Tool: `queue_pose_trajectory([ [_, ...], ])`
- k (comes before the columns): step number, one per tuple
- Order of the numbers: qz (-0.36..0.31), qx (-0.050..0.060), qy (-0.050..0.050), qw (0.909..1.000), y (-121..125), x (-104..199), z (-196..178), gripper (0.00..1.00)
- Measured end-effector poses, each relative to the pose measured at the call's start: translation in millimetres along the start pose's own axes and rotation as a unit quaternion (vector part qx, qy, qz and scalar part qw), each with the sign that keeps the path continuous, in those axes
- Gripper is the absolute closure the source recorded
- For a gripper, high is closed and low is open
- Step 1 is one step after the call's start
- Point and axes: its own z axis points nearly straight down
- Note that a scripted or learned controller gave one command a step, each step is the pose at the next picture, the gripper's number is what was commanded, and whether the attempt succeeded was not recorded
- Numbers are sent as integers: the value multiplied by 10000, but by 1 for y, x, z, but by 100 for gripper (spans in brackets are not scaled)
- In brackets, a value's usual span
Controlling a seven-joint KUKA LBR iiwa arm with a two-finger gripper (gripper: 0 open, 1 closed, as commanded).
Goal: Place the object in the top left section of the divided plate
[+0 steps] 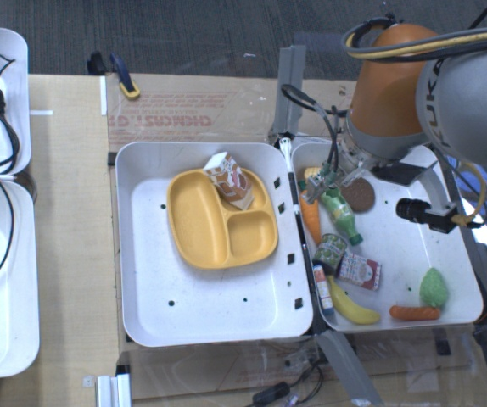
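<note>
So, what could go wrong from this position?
The tool hangs over a tight pile: the green bottle touches the carrot and the brown disc, so a grasp may catch a neighbour. On the yellow plate, a small carton already leans in a top section, which may block placing.

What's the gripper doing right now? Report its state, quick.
Gripper: low in the right bin over the green bottle and carrot; open or closed cannot be told.
</note>
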Motion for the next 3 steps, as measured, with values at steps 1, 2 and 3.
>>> queue_pose_trajectory([
  [1,-654,3,0,9979,2,4,1,100],
  [2,-417,-8,-6,9991,35,28,0,100],
  [3,-691,-8,-9,9976,61,58,0,100],
])
